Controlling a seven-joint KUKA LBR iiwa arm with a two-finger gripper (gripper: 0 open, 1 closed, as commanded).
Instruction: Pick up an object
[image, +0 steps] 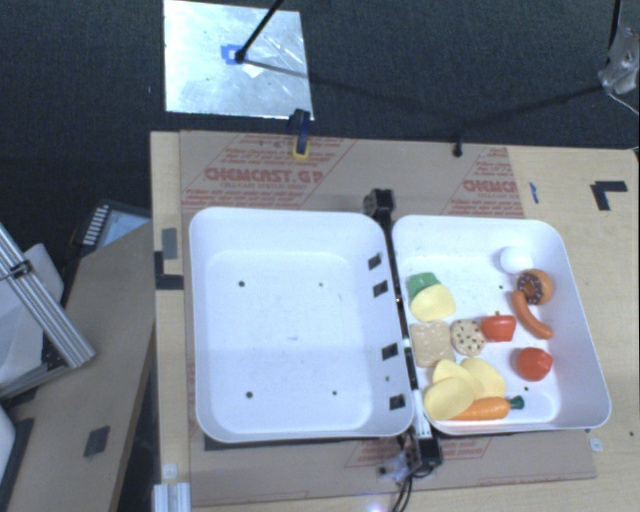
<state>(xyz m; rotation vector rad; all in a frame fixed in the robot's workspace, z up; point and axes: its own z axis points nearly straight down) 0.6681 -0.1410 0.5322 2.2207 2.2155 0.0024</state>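
Your targets all sit in right bin (580, 330). White egg (515, 259) near far right corner, donut (535, 286) and sausage (531, 314) beside it. Tomato (533, 363) near right wall, red pepper (498, 326) mid-bin. Carrot (484, 408) at near edge, yellow pieces (463, 387) touching it. Cookie (467, 337), bread slice (431, 342) toward divider. Left bin (290, 325) alongside. Gripper state: you cannot tell from this view.

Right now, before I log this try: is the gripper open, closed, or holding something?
Gripper: cannot be told. The plastic toy foods lie in the right shallow white bin.
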